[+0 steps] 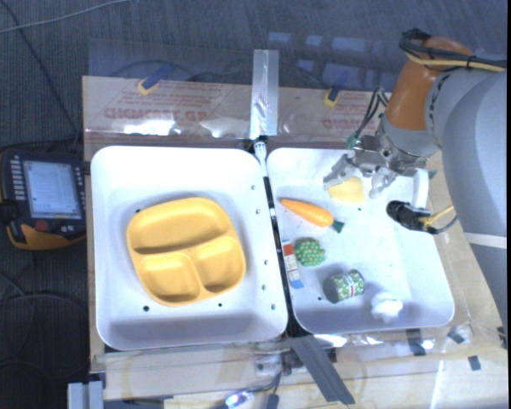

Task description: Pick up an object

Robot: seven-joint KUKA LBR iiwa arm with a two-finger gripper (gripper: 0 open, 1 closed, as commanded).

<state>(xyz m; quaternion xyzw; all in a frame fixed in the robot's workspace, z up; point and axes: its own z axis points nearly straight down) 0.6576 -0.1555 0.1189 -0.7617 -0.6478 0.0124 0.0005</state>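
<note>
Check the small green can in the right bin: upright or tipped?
Tipped. The green can lies on its side on the right bin's floor, label facing up.

Robotics lab cell indicated: industrial arm (460, 118) mounted at right of a bench with two white bins (111, 254), a teach pendant (41, 196) laid on grey carpet at left, cables run across the floor, clear taped shielding at far edge.

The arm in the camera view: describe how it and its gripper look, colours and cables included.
The arm is bulky and rounded, light grey, with an orange band above the wrist. Dark cables loop over the orange section, and thin wires run down toward the gripper, which is a silver-grey metal assembly with pale fingers. A black cylindrical fitting with a yellowish lead hangs beside it.
</note>
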